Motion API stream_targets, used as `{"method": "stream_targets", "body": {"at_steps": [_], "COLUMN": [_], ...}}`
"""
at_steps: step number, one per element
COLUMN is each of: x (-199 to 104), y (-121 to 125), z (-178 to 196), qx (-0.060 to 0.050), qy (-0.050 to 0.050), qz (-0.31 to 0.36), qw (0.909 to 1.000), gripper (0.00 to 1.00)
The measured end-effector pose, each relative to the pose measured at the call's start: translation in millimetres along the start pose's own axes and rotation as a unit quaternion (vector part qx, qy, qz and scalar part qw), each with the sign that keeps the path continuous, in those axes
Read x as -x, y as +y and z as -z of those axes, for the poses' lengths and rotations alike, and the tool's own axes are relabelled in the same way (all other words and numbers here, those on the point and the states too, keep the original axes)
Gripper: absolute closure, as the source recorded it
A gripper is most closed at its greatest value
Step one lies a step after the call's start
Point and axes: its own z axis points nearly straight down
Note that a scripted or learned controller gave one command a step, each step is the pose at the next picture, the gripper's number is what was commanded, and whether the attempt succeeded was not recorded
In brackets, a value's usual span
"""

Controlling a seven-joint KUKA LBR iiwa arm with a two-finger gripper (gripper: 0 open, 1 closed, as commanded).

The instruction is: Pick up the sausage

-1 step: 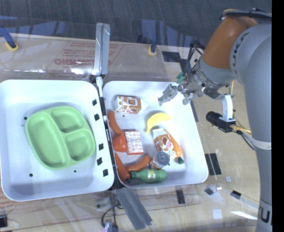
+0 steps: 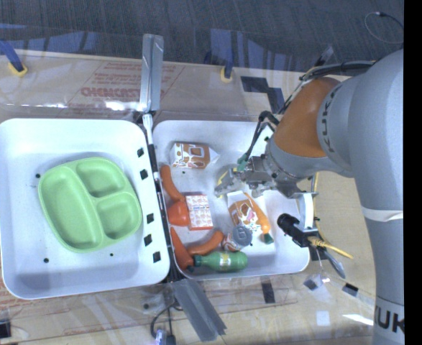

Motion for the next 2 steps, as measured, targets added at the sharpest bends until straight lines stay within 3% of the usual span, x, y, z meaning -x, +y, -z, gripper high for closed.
{"method": "stream_targets", "body": {"at_steps": [1, 2], "x": [-48.1, -48.2], "y": [-75.6, -75.6], "z": [-27.6, -27.7], "qx": [0.006, 0.006], "qy": [-0.001, -0.001], "qz": [0.027, 0.027], "qw": [0.9996, 0.9996], "gripper": [0.0, 0.0]}}
